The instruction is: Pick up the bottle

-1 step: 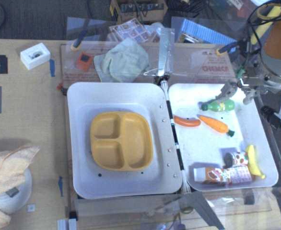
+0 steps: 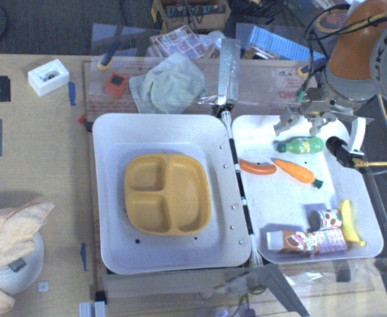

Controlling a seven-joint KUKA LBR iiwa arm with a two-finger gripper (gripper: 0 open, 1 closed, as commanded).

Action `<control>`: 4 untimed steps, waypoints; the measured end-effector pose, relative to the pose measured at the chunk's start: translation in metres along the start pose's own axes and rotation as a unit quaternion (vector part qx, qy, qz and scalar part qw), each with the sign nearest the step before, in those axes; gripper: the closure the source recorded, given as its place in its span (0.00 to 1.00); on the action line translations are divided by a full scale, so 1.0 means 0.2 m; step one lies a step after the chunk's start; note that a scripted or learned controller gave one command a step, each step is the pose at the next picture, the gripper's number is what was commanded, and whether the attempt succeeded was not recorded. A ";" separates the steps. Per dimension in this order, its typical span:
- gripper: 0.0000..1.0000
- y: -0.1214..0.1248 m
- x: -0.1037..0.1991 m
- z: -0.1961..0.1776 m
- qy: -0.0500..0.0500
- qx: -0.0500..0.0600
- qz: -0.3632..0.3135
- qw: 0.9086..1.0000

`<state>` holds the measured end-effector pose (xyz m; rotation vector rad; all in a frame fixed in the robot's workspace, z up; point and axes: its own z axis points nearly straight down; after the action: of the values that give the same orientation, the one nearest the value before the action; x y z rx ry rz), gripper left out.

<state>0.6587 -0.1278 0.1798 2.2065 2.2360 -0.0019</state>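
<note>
A small yellow-green bottle (image 2: 304,145) with a green cap lies on its side near the back of the right bin (image 2: 368,207), cap pointing left. My gripper (image 2: 304,121) hangs just behind and above it, reaching in from the right under the orange-banded wrist. Its fingers (image 2: 287,122) stand apart, open, with nothing between them. The bottle rests on the bin floor, apart from the fingertips.
An orange carrot (image 2: 296,170) and a red-orange sausage (image 2: 257,168) lie just in front of the bottle. A banana (image 2: 349,223), a small can (image 2: 325,218) and a flat box (image 2: 307,241) sit at the front. The left bin (image 2: 107,144) holds a yellow divided plate (image 2: 168,193).
</note>
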 end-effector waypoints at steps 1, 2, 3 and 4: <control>0.00 -0.03 -0.19 0.38 0.000 -0.001 -0.026 1.000; 0.00 -0.41 -0.32 0.39 0.001 0.002 0.012 1.000; 0.00 -0.78 -0.13 0.46 0.000 -0.005 -0.030 1.000; 0.00 -0.87 -0.19 0.46 0.002 -0.007 0.020 1.000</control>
<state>0.4862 -0.1691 0.0873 2.2459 2.1851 0.0173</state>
